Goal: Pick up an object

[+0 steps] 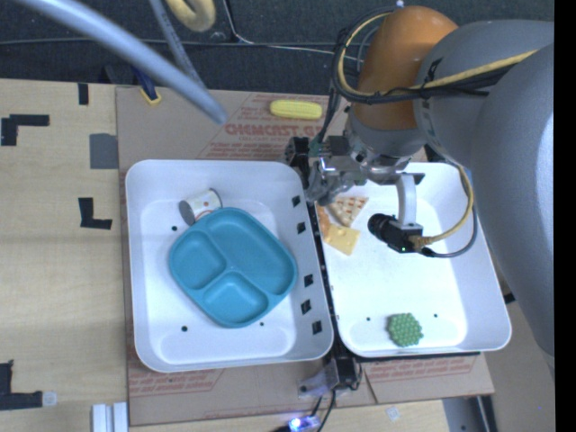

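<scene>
The right bin (468,313) holds a tan waffle-like piece (347,209), a yellow cheese-like wedge (340,237) and a green bumpy ball (405,329). In the left bin (148,241) lie a blue divided plate (232,265) and a small cup on its side (200,206). My gripper (329,180) hangs at the right bin's upper left corner, right above the waffle piece and the wedge. The wrist and its orange band (396,52) cover much of it. I cannot see anything held.
A yellow banana-like object (296,109) lies on the cardboard behind the bins. A black cable and camera (396,232) hang from the wrist over the right bin. A grey bar (108,34) crosses the upper left.
</scene>
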